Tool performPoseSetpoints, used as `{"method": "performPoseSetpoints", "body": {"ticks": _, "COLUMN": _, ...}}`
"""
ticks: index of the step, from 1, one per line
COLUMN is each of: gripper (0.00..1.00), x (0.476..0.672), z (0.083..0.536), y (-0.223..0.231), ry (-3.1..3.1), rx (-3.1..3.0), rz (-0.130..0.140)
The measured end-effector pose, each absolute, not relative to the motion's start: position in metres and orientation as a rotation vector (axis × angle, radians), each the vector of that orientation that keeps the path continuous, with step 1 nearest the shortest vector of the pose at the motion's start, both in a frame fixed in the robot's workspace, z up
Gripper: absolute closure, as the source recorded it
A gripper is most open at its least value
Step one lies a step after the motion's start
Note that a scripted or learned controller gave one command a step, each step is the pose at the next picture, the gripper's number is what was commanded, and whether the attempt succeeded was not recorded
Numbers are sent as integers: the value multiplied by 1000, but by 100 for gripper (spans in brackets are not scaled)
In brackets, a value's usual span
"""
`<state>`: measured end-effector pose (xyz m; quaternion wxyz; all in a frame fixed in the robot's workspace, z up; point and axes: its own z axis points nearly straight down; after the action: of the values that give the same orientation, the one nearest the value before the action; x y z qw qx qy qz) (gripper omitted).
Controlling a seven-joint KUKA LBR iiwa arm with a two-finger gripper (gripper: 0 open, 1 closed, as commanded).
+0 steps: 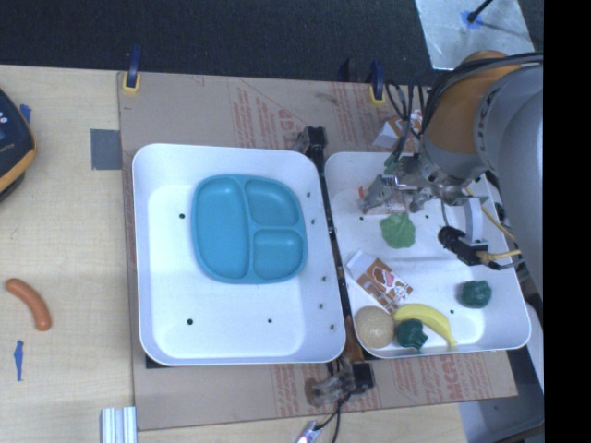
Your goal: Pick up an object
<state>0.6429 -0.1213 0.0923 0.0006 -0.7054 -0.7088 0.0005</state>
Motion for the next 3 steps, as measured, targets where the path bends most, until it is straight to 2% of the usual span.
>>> {"method": "performPoseSetpoints", "body": {"ticks": 1, "gripper": 0, "x": 656, "z": 92, "y": -115, "ry": -2225, "rx": -2216, "rz": 1}}
{"method": "performPoseSetpoints", "body": {"ticks": 2, "gripper": 0, "x": 656, "z": 92, "y": -101, "ry": -2224, "rx": -2214, "rz": 4}}
{"method": "performPoseSetpoints", "body": {"ticks": 3, "gripper": 0, "x": 657, "z": 98, "y": -111, "ry": -2224, "rx": -2218, "rz": 2}}
